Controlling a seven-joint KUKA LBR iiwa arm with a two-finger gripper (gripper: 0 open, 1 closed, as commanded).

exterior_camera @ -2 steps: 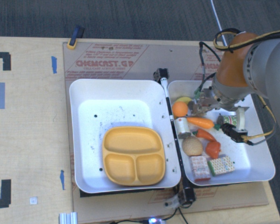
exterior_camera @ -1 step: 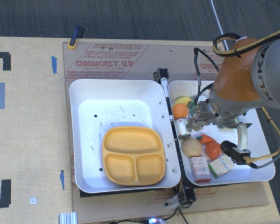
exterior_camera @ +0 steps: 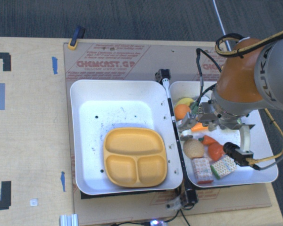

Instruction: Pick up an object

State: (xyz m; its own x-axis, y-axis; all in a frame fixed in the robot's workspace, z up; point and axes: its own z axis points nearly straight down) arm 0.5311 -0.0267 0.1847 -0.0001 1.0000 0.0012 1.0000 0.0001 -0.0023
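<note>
presently, by line:
gripper (exterior_camera: 196, 122): low in right bin (exterior_camera: 264, 175), far-left part; open or closed, cannot tell
orange ball (exterior_camera: 181, 111): touching or just beside, far-left of gripper
round biscuit (exterior_camera: 194, 149): near side of gripper
yellow tray (exterior_camera: 134, 156): left bin (exterior_camera: 85, 126)

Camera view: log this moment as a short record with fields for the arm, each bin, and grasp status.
arm: grey with orange band, reaching in from the right, gripper low over the right bin
left bin: yellow tray with three compartments, toward the near side
right bin: orange, yellow item behind it, tan round item, red item, pink-white pack, green-white pack
grasp status: cannot tell whether anything is held
</note>
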